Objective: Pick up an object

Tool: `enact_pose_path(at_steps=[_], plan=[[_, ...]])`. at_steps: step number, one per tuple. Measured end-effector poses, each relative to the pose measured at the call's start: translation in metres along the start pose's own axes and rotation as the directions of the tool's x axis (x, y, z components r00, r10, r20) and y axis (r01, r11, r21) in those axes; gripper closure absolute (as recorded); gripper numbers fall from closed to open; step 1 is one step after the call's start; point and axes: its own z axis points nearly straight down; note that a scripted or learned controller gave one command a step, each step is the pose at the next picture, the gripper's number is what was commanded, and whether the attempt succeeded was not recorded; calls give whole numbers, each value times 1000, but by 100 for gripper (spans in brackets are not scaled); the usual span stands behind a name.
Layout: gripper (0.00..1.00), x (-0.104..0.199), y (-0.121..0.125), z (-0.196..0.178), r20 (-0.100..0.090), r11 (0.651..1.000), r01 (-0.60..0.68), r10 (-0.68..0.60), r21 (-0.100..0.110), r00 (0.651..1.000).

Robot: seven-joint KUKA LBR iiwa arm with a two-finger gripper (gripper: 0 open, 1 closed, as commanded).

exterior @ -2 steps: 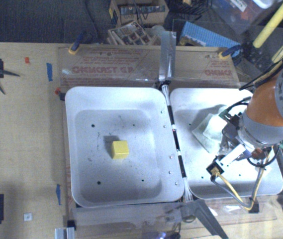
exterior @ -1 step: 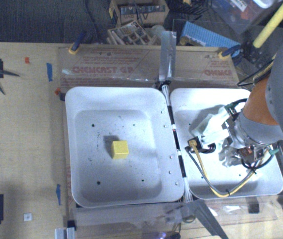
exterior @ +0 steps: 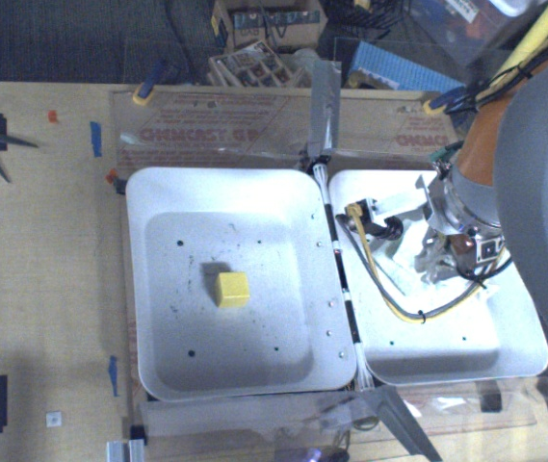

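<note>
We see the arm (exterior: 519, 152) reaching in from the right, with its jaws low over the right bin (exterior: 447, 354), roughly at the middle of that bin's floor. The one thing worth picking is a yellow block (exterior: 232, 289), and it lies well apart from the jaws, out to their left in the camera view, across the divider where the two bin rims meet. It sits near the middle of the left bin (exterior: 158, 200), flat on the floor and touching nothing else.

The block looks close to cubic, so we judge it has no real long axis; its edges are turned only slightly off the bin walls, and almost any closing direction should do once the jaws are above it.

We cannot tell whether the jaws are spread or pressed together: the wrist hardware and cabling crowd that spot, and nothing can be made out between the fingers. We do not claim any hold.

A yellow cable (exterior: 378, 275) loops across the right bin floor just left of the jaws, beside a black fitting (exterior: 381, 225).

Counting: one arm, one yellow block, two white bins, one looping cable. In our judgement the coming move turns on a long sideways travel over the divider before any descent.
</note>
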Motion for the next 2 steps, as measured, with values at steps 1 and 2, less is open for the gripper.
enact_pose_path(at_steps=[1,2], plan=[[100,25,15,40,2,1000,0,0,2,1000],[100,122,22,40,-3,1000,6,-6,-1,1000]])
